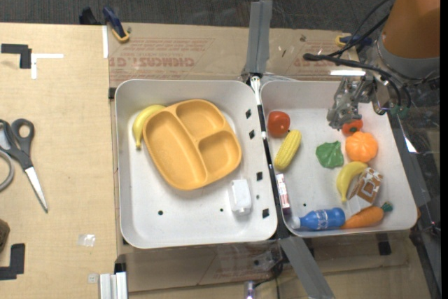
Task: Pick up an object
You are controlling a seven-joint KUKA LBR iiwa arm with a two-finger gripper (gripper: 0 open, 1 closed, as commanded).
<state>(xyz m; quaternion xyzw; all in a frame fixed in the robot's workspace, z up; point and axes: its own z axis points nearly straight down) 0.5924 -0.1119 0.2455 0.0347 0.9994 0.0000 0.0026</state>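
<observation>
You see gripper point(344, 113) low in right bin point(308, 100), far side, just above small red-orange thing point(352, 127). Can't tell jaw state or hold. Pumpkin point(361, 146) just beside. Cardboard point(175, 54) print backwards, unreadable. Blue bottle point(321, 219) label too small.

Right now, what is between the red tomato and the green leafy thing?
In the camera view, the yellow corn lies between the red tomato and the green leaf, slightly below their line.
</observation>
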